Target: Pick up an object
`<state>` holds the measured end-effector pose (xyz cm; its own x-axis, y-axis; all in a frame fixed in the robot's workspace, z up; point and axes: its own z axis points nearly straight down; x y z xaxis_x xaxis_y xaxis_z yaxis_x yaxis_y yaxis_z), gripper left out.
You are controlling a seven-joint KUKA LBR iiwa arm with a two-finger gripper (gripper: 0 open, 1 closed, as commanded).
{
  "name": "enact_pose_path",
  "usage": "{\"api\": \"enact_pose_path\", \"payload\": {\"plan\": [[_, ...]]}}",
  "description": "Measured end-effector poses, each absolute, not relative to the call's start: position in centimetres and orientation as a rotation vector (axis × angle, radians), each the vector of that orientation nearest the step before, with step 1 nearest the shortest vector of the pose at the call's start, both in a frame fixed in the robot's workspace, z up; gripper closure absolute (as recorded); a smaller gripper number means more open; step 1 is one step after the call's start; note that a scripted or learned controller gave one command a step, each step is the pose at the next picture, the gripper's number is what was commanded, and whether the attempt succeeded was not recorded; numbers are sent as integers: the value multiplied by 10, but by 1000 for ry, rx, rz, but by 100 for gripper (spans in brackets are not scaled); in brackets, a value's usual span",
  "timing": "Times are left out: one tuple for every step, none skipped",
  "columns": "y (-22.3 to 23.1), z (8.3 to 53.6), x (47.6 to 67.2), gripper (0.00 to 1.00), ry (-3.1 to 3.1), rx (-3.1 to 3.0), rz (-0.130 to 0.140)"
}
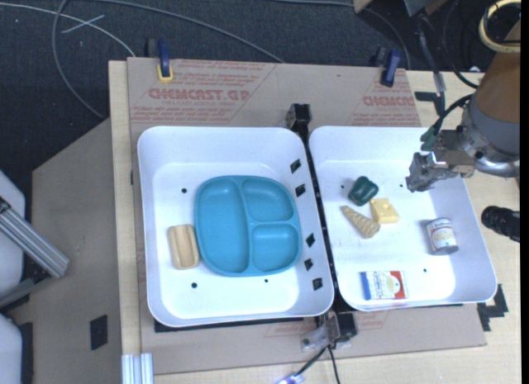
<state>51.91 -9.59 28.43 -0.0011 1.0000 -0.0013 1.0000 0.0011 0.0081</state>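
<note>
both white bins, the left bin (157,234) and the right bin (471,250), look like smooth moulded plastic with a soft sheen. the blue divided tray (246,224) is matt plastic. the tan block (183,246) beside it has a ridged, dull, bread-like surface. the green piece (363,189) is glossy; the yellow cube (383,211) and the cone (360,220) look matt, the cone ribbed. the small can (442,235) shows a paper-like label, and the carton (383,285) printed card. the bench (223,89) is raw brown board with red print. the gripper (420,174) is dull grey metal.
</note>
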Motion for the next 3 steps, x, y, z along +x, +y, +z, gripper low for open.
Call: {"api": "enact_pose_path", "payload": {"plan": [[-54,264,516,100,2226,2221,-1],[-3,262,506,100,2229,2219,-1],[48,237,493,100,2231,2220,-3]]}}
